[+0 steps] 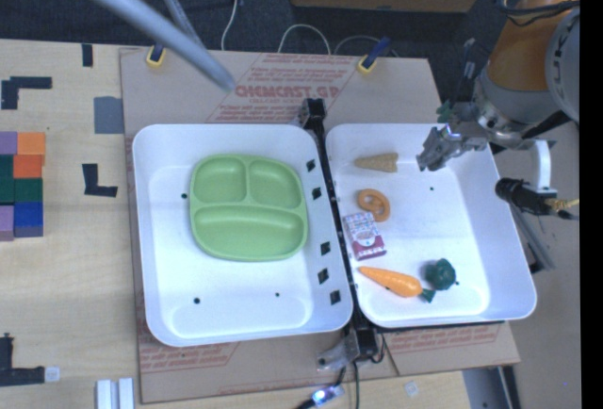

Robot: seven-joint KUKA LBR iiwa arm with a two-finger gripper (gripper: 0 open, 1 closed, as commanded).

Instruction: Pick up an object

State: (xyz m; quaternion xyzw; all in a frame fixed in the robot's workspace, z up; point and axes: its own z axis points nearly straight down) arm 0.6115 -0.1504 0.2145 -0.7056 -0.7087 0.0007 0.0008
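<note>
Objects for picking lie in the right bin (490,209). Nearest the camera, along the bin's front edge, a carrot (390,281) lies flat with its tip pointing left; a dark green piece (438,274) sits just beside its right end. Behind the carrot, a small pink packet (364,236) rests close to the divider between the bins. Next back, a pretzel (373,204) lies just beyond the packet. Farthest back, a tan cone (377,162) lies on its side, point toward the right.

Gripper (435,153) is over the bin's rear portion, just right of the cone; nothing is seen between its fingers, and whether they are spread or pressed together cannot be told at this resolution. Arm (528,58) extends in from the right, above the bin's rear right corner.

Left bin (160,303) contains a green sectioned plate (250,207), well apart from the gripper. Both bins rest on a cardboard sheet (273,87) on the desk (57,303). Coloured blocks (21,186) sit at the far left.
</note>
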